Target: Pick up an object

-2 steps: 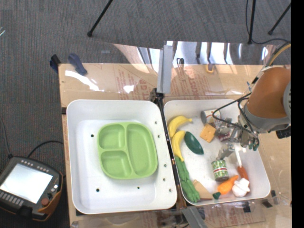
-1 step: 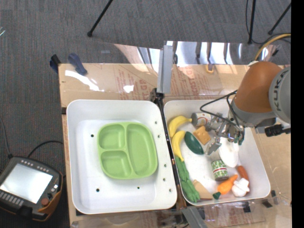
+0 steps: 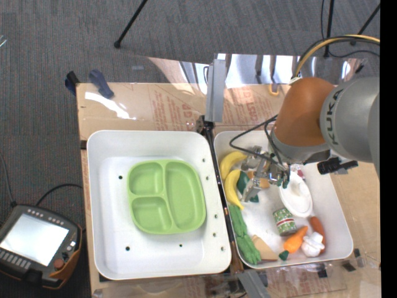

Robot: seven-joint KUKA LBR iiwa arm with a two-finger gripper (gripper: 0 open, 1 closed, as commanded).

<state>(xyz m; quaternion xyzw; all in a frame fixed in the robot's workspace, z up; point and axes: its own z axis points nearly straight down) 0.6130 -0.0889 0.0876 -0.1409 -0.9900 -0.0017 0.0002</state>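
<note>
Item: right bin [image 3: 345, 228], white, shallow, carrying the pickable objects crowded together; left bin [image 3: 105, 228], white, carrying a green divided plate [image 3: 166, 196] near its centre, well apart from the work.

Tool [image 3: 254, 184]: hangs low over the right bin's upper-left area, just beside the bananas [image 3: 231, 177]; whether its fingers stand open or closed cannot be told, the metal parts being too small and cluttered; nothing is visibly between them; judged to be set there for a try at the bananas or whatever lies directly beneath.

Bananas: two, yellow, curved, lying against the bin's left wall at 9 o'clock from the tool; the wall likely limits approach from that side.

Neighbours: green vegetable [image 3: 245, 236] at 6 o'clock along the same wall; white dish [image 3: 296, 194] at 3 o'clock, close; small can [image 3: 285, 220] at 5 o'clock; carrot [image 3: 294, 239] and white lumpy object [image 3: 313, 246] beyond it, toward the bin's lower right corner.

Obstruction: the arm's orange band [image 3: 304, 107] and grey wrist cover the bin's upper right; the dish, near the tool, could be knocked.

Tabletop [image 3: 149, 107]: brown board under both bins.
</note>
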